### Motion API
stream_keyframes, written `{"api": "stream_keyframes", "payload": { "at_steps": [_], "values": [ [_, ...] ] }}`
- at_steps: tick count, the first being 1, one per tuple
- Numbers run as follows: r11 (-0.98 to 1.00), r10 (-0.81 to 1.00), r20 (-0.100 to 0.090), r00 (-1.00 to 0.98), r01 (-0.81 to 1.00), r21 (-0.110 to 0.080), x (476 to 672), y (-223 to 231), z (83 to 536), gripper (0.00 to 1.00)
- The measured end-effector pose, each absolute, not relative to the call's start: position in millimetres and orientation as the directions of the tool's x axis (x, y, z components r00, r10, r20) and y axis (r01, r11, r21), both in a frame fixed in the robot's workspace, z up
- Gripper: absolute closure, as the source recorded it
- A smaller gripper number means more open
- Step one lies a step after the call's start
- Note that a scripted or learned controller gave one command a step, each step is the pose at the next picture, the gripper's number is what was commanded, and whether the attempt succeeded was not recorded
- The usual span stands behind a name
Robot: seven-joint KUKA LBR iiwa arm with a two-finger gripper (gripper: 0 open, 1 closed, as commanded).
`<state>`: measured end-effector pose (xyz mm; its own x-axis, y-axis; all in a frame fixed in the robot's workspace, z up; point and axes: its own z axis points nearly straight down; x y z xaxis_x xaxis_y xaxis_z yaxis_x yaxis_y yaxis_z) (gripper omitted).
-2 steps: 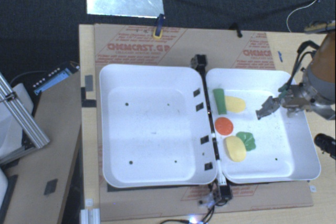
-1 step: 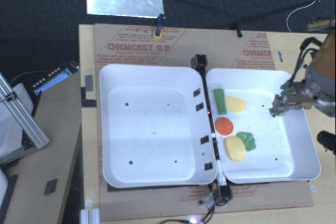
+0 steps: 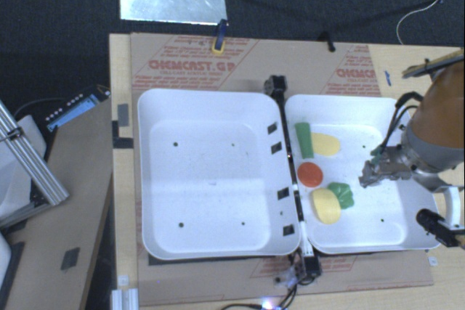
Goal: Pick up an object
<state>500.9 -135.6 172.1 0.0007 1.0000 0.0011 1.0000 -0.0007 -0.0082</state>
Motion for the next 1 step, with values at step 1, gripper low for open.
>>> {"api": "stream_keyframes", "payload": {
  "at_steps": [1],
  "values": [
    [0.012,1.0,0.001,-0.012,1.0,0.008,552.8,-69.6,220.5,1.0]
  ]
}}
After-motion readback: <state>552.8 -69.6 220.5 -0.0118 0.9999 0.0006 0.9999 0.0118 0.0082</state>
